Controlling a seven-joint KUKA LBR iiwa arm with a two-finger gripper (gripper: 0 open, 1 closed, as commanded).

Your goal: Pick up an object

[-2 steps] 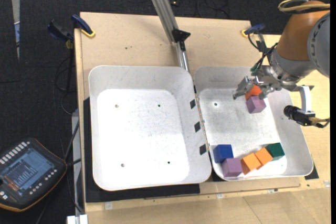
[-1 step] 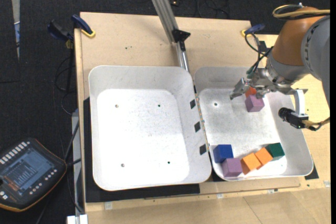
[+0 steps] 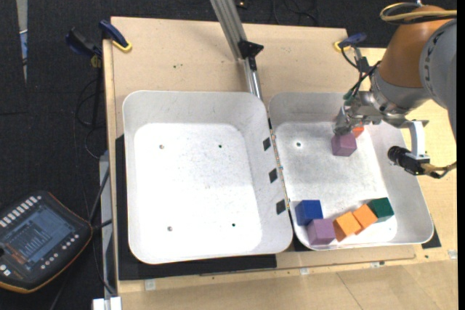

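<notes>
Now ctr gripper over purple cube in right bin, descend straight; finger state can't tell.

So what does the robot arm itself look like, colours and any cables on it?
The arm is a rounded grey body with a broad orange band above the wrist. A yellowish cable loops over its top, and thin cables run down by the wrist toward the gripper, a small metallic grey unit. A pale bracket with a black knob hangs beside it.
</notes>
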